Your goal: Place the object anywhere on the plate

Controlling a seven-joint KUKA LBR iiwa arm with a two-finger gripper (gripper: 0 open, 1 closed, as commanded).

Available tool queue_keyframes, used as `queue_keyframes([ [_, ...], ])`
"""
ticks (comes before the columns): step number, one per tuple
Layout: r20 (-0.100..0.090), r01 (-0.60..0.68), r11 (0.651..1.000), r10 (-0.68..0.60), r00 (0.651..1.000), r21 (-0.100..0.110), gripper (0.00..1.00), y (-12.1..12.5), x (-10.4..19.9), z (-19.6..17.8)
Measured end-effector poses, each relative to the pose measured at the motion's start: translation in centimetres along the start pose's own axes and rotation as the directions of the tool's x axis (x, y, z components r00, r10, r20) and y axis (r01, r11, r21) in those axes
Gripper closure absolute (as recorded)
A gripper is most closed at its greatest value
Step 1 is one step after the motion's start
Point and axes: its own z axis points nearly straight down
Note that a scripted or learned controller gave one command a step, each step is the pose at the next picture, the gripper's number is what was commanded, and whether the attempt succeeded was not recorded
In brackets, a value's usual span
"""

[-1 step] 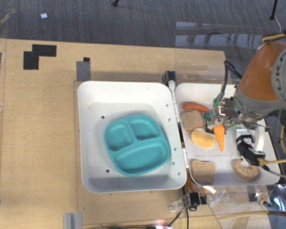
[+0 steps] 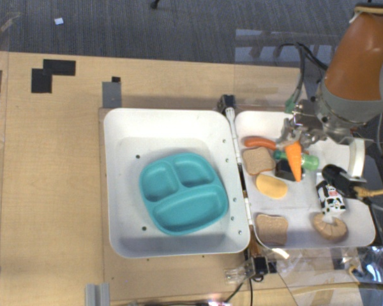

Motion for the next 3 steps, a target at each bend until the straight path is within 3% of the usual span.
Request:
queue_keyframes([
  [1,-0.001,-0.030,0.999,0.030,1.000,0.012,1.00,-2.6,7.4,1.0],
  [2,0.000,0.166,0.986,-0.167,0.986,0.022,1.00,-0.8,11.1,11.9],
  [3,0.000,0.163,0.986,-0.163,0.987,0.014,0.00,-0.6,11.1,11.6],
])
